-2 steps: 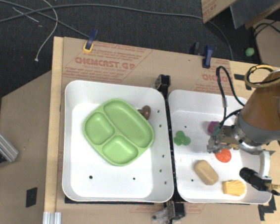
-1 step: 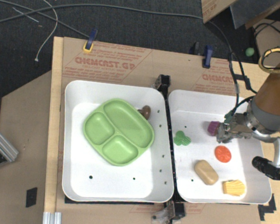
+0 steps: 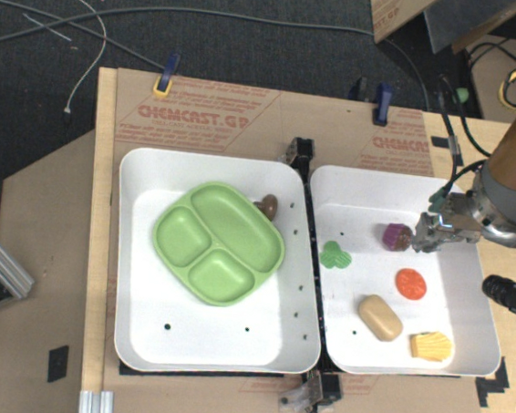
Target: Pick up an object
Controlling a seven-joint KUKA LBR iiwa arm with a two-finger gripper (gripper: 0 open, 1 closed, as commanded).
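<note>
One fixed camera looks down at a slant from above on both white bins (image 3: 133,261), fairly near.

Red print "CHEMCAST GP" on the flat brown cardboard sheet (image 3: 204,113) under the bins, far left of and above the grey two-finger claw (image 3: 431,230), slightly tilted. Second red print of the same kind at the sheet's upper right, just above the claw, partly cut off, not fully legible.
</note>
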